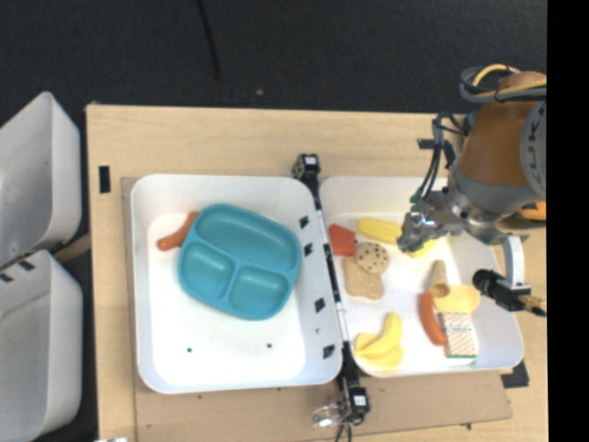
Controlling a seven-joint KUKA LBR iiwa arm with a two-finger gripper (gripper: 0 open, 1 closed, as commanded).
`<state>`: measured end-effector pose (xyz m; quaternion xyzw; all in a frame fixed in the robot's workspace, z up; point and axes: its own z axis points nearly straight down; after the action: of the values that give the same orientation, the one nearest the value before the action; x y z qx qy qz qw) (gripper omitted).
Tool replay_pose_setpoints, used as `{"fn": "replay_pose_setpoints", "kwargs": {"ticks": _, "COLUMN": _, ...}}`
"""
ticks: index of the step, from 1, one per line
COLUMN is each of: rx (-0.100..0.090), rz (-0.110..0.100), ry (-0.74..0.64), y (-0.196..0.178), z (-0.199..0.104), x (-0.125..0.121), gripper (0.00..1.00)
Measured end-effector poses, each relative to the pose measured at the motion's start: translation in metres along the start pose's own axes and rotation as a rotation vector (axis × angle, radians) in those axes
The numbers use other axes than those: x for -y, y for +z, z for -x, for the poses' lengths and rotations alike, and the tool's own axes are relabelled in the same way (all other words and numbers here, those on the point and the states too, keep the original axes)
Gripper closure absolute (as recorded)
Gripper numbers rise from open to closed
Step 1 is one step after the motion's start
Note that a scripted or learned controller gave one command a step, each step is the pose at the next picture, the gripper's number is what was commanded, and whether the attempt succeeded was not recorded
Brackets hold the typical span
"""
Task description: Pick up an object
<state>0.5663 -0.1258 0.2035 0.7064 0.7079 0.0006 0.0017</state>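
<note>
Here, on the bench:
Arm: we are seeing the grey and orange arm (497,155) reaching in from the right over the right bin (386,190).
Gripper: the gripper (416,235) is hanging low at the bin's upper middle; we cannot tell how the jaws stand or whether they are gripping anything.
Nearest object: a yellow banana-like piece (379,229) is lying just beside the gripper's tip, to its left.
Crowding it: a red piece (341,239) and a speckled cookie (372,258) are sitting near, with a tan bread shape (364,284) below them.
Further off: we are looking at a yellow banana (384,342), a sausage (431,318) and a small box (458,333) at the lower edge.
Left bin (221,368): a teal divided plate (240,260) is lying beside an orange sausage (174,235).
</note>
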Motion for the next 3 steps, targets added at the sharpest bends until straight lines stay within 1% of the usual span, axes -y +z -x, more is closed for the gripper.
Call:
{"fn": "replay_pose_setpoints", "kwargs": {"ticks": 1, "rx": 0.000, "rz": 0.000, "ry": -0.001, "y": -0.038, "z": 0.002, "x": -0.002, "gripper": 1.00}}
{"fn": "replay_pose_setpoints", "kwargs": {"ticks": 2, "rx": -0.002, "rz": -0.004, "ry": -0.004, "y": -0.026, "z": -0.050, "x": -0.017, "gripper": 1.00}}
{"fn": "replay_pose_setpoints", "kwargs": {"ticks": 3, "rx": -0.003, "rz": -0.004, "ry": -0.005, "y": -0.030, "z": -0.097, "x": -0.026, "gripper": 1.00}}
